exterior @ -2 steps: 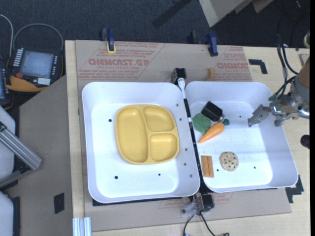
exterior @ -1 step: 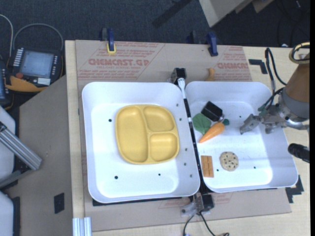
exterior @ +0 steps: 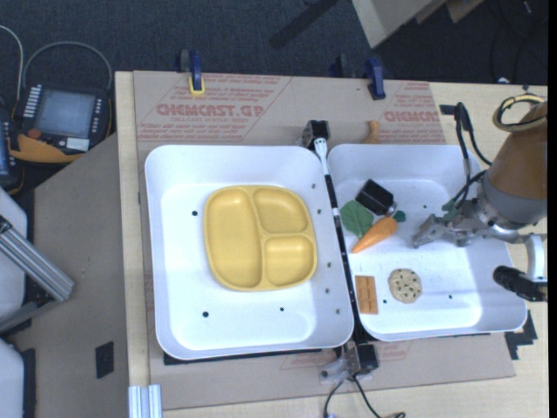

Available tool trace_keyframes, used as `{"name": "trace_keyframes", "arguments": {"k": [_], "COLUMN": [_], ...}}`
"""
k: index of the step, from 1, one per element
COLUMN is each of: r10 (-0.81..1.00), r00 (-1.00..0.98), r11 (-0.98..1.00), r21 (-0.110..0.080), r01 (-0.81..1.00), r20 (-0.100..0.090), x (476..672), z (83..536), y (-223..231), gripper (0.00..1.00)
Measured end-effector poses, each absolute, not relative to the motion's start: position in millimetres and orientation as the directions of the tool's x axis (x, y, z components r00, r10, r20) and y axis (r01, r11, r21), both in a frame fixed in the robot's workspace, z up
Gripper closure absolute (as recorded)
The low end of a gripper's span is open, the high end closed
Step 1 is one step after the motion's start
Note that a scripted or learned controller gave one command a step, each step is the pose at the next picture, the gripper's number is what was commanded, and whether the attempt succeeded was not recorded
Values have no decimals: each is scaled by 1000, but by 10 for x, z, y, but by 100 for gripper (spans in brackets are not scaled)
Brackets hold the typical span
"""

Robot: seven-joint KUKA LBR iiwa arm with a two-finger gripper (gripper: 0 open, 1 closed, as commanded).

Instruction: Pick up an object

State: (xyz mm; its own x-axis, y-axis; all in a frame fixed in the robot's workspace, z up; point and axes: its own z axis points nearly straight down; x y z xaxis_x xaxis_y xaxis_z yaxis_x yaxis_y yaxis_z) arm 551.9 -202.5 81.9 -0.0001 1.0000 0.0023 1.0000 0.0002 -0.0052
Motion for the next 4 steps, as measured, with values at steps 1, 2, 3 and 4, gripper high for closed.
{"name": "trace_keyframes", "arguments": {"k": [1, 2, 3, 4], "r10": [1000, 1000, 1000, 1000], "r00": [0, 0, -1, -1], "r11": [0, 0, 1, 1], "r21": [1, 7, 8, 8], "r01": [1000, 1000, 1000, 1000], "r20": [0, -4, -4, -4], "x": [5532, 5524, 5543, 5556], "z": [952, 1575, 2200, 2739], "y": [-2032, -2094, -2040, -2045], "gripper": [100, 100, 100, 100]}}
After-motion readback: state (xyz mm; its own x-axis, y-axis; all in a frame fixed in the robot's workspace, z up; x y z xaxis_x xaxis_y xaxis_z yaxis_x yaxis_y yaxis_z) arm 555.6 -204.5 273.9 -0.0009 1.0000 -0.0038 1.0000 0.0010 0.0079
